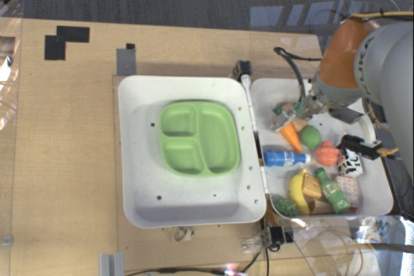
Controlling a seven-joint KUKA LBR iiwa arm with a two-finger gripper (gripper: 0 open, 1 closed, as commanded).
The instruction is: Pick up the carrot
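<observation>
Smooth tapered orange plastic carrot [292, 136] in cluttered right white bin [262, 110], wide end under two-finger gripper [299, 110]; pincer state impossible to tell, blurred.

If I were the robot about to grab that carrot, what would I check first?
1. Carrot in sight in the right bin: ok.
2. Gripper close above the carrot's top end: ok.
3. Carrot between the fingers: cannot tell.
4. Room around it: not ok, the green ball touches it and the blue bottle lies just below.
5. Cable clear of the toys: ok.
</observation>
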